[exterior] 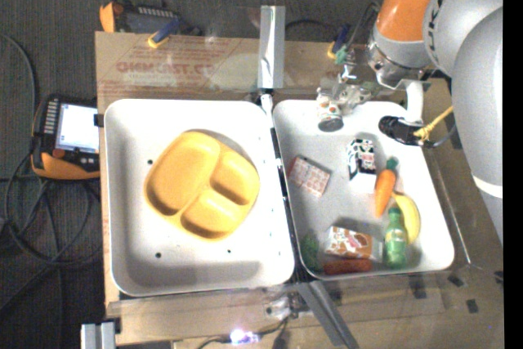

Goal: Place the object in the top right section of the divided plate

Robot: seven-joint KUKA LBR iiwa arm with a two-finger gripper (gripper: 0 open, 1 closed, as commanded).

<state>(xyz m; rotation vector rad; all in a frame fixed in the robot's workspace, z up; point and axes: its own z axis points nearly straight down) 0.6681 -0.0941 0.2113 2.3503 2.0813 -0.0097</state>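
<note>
The yellow divided plate (203,184) lies in the left bin (122,257), tilted, its sections bare. The jaws (337,98) hang over the far edge of the right bin (441,253), near its top left corner; whether they are wide or narrow cannot be told, and nothing shows between them. In that bin lie a black-and-white cow-patterned carton (361,156), a carrot (385,186), a banana (411,218), a green bottle (395,239), a pink packet (309,175) and an orange snack pack (350,243). Faint red lettering on the cardboard (163,68) beyond is unreadable.
</note>
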